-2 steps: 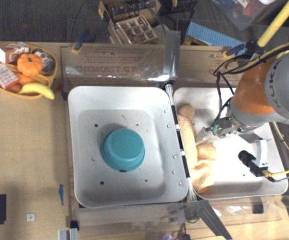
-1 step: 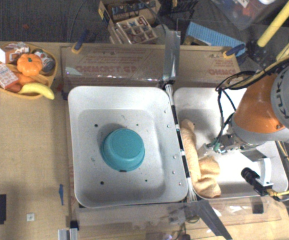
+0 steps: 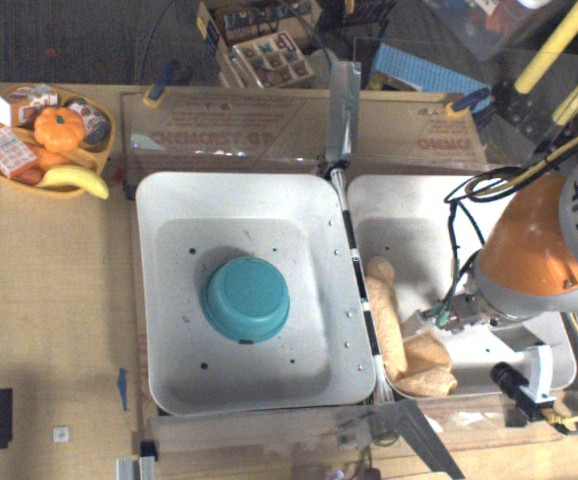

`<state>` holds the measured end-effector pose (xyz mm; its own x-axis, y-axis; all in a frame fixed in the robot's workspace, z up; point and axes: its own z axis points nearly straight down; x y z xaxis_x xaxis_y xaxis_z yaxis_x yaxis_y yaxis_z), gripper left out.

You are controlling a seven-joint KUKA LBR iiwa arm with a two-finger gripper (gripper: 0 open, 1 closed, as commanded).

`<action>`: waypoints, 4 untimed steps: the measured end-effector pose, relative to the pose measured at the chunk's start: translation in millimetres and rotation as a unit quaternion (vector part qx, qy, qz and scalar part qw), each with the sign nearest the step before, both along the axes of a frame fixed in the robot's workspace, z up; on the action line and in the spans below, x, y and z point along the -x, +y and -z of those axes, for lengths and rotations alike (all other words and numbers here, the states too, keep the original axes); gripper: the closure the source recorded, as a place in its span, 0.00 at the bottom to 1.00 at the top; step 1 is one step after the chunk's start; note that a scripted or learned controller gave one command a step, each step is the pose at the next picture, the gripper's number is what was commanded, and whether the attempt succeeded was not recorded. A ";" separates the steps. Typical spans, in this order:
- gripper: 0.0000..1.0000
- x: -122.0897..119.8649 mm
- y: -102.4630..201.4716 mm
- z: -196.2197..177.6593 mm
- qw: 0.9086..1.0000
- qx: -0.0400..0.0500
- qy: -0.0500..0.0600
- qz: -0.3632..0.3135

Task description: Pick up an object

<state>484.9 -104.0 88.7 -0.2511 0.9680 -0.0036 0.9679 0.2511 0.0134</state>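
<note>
Approach step, judged: arm [image 3: 534, 253] hangs over the right bin [image 3: 409, 203], gripper state cannot tell, with the bread-like pieces [image 3: 399, 343] at the bin's 7 o'clock corner and a teal bowl [image 3: 247, 298] mid left bin [image 3: 169, 228]; next needs descent onto one piece.

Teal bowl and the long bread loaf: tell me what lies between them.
In the camera view, between the teal bowl and the long bread loaf lie bare white floor of the left bin and the two bins' adjoining rims.
</note>
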 end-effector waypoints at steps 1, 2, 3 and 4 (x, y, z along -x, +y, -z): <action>0.00 -59.0 -15.4 0.0 0.999 0.001 0.001 -0.043; 0.00 -64.3 -98.0 0.5 1.000 0.002 0.002 0.027; 0.00 -97.6 -98.1 -117.2 0.995 0.000 0.008 0.103; 0.00 -102.4 -3.8 -63.7 0.998 -0.001 0.009 0.058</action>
